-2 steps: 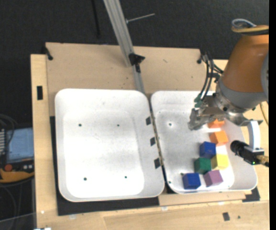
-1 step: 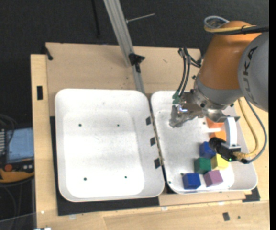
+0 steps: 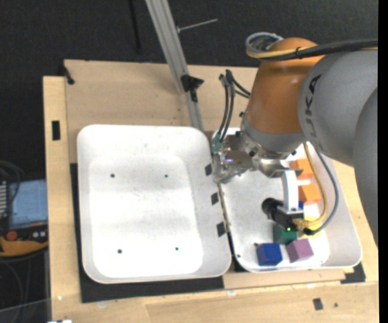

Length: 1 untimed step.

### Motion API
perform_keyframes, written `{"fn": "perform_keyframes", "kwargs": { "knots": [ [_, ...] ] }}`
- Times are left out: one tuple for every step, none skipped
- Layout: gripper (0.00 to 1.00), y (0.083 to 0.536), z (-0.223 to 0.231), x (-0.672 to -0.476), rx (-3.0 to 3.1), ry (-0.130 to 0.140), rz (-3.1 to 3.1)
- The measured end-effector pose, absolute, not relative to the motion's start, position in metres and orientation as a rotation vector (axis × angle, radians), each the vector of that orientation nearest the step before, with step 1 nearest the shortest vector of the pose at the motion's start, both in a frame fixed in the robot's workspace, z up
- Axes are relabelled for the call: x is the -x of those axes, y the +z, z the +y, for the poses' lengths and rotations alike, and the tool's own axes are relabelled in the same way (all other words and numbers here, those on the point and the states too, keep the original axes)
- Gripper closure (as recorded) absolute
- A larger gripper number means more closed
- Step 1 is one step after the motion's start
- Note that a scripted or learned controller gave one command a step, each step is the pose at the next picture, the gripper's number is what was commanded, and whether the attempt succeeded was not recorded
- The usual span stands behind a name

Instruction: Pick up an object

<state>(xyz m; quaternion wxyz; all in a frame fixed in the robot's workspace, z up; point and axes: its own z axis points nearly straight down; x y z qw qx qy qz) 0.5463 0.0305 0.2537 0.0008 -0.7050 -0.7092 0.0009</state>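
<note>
Nearest the front edge of the tabletop, the right bin holds the candidates for picking. A blue block lies by the bin's front rim, with a purple block just beside it and a small green piece just behind and between the two. Further back, an orange block sits near the bin's right side, partly hidden by the robot's own hardware.

The left bin lies alongside, its white floor bare.

Beyond the blocks, the claw hangs under the wrist at the seam where the two bins meet, well apart from the blue and purple blocks. The view is too cluttered there to tell whether it is open or closed, and I see nothing in its hold. The arm, orange-banded, rises behind it and covers the far part of the right bin.

The risks, as I judge them:
- A descent from here would likely meet the bin rims, not an object.
- The blue, purple and green pieces crowd together, so a grasp on one may nudge or jam against its neighbour.
- A block lying this close to the front rim leaves little room to close around it.
</note>
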Motion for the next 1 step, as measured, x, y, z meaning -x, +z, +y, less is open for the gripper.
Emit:
{"fn": "perform_keyframes", "kwargs": {
  "knots": [
    [1.0, 0.255, 0.0834, -0.5496, 2.212, -0.002, -2.23]
  ]
}}
